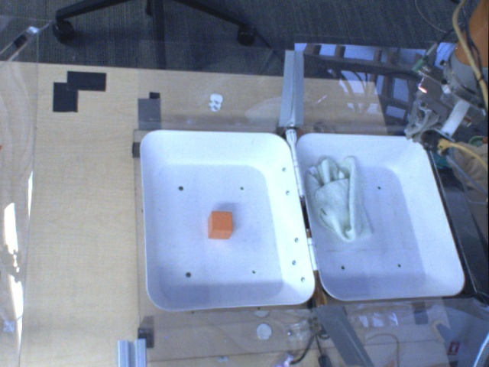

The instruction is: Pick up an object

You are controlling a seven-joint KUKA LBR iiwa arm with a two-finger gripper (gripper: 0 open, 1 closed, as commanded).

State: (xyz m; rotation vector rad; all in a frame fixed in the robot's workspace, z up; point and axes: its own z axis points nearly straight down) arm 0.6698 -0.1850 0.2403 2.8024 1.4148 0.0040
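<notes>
The gripper (428,117) sits above the right bin's (428,281) far corner, finger state indeterminable; the pale green cloth (340,197) lies below-left of it, the orange cube (221,225) farther left in the left bin (164,281).

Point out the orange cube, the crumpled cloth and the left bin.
orange cube (220,225): camera view, top face.
crumpled cloth (338,199): camera view, middle folds.
left bin (164,147): camera view, bare back-left corner.
</notes>
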